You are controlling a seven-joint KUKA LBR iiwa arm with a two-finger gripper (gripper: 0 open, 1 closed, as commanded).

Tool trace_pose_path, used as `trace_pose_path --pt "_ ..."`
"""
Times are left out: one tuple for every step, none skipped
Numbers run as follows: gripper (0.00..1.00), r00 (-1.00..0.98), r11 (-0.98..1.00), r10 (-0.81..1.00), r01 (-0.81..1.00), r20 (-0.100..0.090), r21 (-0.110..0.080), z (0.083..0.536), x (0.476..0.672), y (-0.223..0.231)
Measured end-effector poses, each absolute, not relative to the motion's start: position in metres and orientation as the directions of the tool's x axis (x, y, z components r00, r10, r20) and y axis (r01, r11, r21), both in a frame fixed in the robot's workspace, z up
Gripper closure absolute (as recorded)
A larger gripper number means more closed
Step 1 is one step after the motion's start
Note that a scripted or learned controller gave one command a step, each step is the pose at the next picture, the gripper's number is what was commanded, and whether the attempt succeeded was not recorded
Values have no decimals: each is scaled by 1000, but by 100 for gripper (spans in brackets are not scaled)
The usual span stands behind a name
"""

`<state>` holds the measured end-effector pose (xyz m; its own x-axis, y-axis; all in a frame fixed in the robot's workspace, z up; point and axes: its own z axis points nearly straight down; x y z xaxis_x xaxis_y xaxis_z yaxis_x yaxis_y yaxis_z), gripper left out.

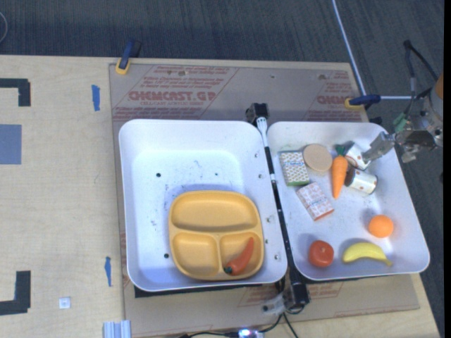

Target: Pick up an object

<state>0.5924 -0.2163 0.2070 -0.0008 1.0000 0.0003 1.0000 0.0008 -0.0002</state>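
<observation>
left bin (141, 189): yellow tray (215, 234) at 6 o'clock, red pepper (241, 257) in its 5 o'clock compartment | right bin (412, 238): carrot (339, 175) centre, tomato (320, 253) at 7, banana (365, 253) at 6, orange (380, 226) at 4 | gripper (384, 145) at 1 o'clock edge, finger spread unclear

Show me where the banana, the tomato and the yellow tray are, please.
banana (366, 253): camera view, middle of its curved body.
tomato (321, 253): camera view, centre of its red skin.
yellow tray (211, 212): camera view, bare floor of its top compartment.
</observation>
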Motion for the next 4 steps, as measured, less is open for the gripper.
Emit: trace_pose_path --pt "0 -4 4 1000 1000 2 10 102 605 -209" --pt "0 -2 2 1000 1000 2 -2 85 602 -159" --pt "100 -2 2 1000 1000 -1 2 96 603 -160" --pt "100 -1 1 1000 1000 2 -1 183 544 -125"
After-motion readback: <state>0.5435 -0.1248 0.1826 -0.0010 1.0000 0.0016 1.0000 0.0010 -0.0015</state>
